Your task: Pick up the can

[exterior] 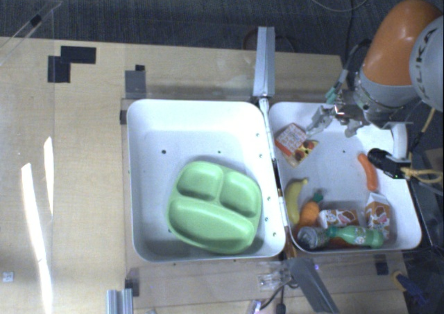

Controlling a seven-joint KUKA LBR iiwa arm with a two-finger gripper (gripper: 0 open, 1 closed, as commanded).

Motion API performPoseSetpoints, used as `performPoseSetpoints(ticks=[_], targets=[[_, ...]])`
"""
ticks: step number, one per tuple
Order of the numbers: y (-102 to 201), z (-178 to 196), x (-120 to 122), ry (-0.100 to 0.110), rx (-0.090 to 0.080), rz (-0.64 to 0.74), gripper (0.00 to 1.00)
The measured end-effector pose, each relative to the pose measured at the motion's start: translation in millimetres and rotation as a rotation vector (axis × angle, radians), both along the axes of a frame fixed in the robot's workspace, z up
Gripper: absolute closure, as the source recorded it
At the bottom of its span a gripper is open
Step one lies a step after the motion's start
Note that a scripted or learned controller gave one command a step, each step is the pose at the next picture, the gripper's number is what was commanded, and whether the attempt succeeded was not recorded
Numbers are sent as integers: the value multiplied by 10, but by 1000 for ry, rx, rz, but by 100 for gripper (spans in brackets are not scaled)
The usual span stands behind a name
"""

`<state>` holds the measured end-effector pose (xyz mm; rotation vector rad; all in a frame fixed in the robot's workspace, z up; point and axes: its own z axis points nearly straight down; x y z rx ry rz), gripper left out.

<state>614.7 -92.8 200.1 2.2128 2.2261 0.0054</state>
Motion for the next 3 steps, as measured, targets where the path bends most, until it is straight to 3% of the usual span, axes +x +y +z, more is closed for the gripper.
performPoseSetpoints(ticks=[1,2,3], targets=[[-315,-472,-696,-1,-2,294,0],[-294,-907,-942,0,-1,212,0],[-497,-1,-516,-3,-3,261,0]])
